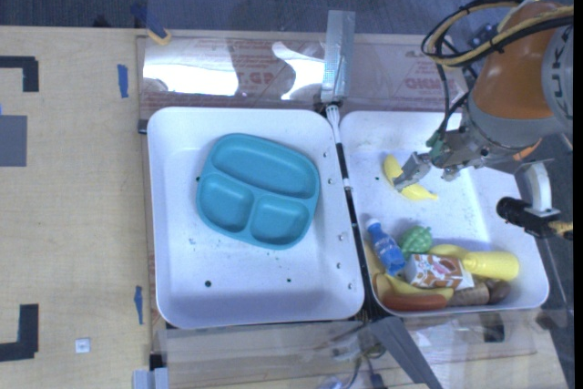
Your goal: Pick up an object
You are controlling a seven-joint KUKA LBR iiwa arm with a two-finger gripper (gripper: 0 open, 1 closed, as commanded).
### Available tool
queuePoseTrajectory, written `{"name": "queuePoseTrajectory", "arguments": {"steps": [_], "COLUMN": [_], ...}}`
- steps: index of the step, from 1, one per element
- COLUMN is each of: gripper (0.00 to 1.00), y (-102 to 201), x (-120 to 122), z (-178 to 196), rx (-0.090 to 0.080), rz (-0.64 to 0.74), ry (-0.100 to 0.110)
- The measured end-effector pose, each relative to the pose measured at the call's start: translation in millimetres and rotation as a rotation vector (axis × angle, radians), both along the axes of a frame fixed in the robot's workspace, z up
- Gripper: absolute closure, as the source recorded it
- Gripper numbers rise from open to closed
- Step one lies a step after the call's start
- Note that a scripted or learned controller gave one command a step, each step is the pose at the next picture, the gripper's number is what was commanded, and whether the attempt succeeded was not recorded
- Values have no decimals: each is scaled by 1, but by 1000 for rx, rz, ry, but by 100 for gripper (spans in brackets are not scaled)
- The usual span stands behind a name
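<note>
The arm is seen coming in from three o'clock, and the hand is set low in the right bin, right at a small yellow banana-like piece lying toward the bin's ten o'clock corner. The fingers appear to be parted on either side of the piece, or just touching it; whether anything is truly pinched cannot be told from this angle. The yellow piece looks to be resting on the bin floor, so no lift can be claimed yet.

More candidates are heaped along the bin's six o'clock edge: a blue bottle, a green bumpy toy, a red-and-white packet and a yellow bottle, all packed against one another. They are well apart from the hand.

In the left bin, a blue divided tray is sitting alone, near the centre.

The task is judged to be at the grasp stage: the approach is made, while the closing, if not done, and the raising clear of the bin are left.
</note>
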State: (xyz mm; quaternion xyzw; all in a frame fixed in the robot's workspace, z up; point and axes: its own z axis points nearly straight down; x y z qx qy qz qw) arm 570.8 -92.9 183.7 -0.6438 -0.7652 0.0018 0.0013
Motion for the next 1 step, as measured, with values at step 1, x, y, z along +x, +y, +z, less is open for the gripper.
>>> {"name": "queuePoseTrajectory", "arguments": {"steps": [1], "gripper": [0], "y": [12], "x": [1], "z": [1], "rx": [2], "rz": [9], "ry": [-2]}}
